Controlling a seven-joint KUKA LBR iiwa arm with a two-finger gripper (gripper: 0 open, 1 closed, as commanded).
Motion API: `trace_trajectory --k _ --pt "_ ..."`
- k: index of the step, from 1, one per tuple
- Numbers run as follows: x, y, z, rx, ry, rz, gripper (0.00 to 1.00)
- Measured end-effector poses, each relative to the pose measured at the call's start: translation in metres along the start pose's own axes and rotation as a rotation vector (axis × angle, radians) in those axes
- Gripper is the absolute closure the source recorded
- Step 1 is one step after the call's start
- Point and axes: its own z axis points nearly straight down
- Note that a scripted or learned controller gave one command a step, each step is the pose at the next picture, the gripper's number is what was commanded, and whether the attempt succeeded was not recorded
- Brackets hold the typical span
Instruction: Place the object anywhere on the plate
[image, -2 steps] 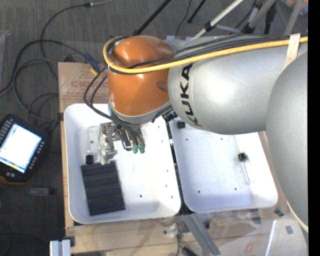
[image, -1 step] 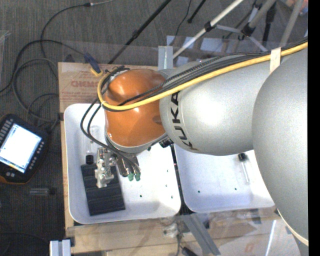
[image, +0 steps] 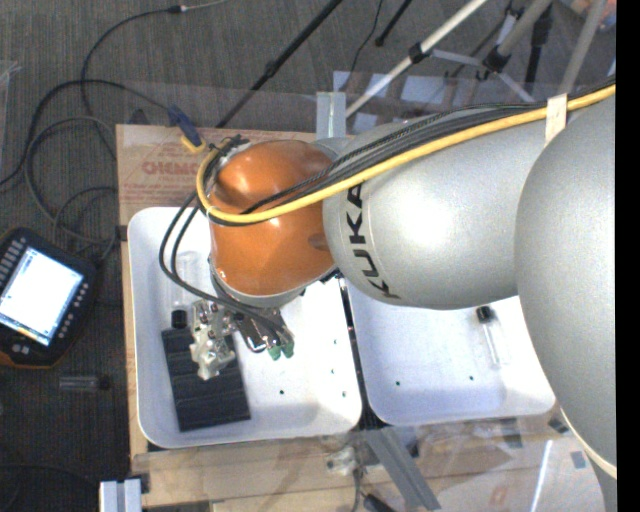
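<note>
A black ribbed rectangular plate (image: 206, 388) lies flat in the front left part of the left bin (image: 310, 400). My gripper (image: 208, 352) hangs straight down from the orange wrist band (image: 265, 225), over the plate's far end. Its pale metal tip overlaps the plate's upper edge in the view. I cannot make out any object at the tip. A small dark piece (image: 179, 319) sits on the bin floor just beyond the plate's far left corner, to the left of the gripper. The arm hides the back half of the left bin.
The right bin (image: 450, 400) holds a small clear tube with a dark cap (image: 489, 336). The large grey arm body (image: 480, 200) covers that bin's far side. A handheld screen (image: 38, 296) lies on the floor left of the bench.
</note>
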Motion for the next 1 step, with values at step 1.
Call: trace_trajectory --k 1 --pt "0.0066 -0.0237 -0.0239 0.0 -0.002 -0.092 1.0"
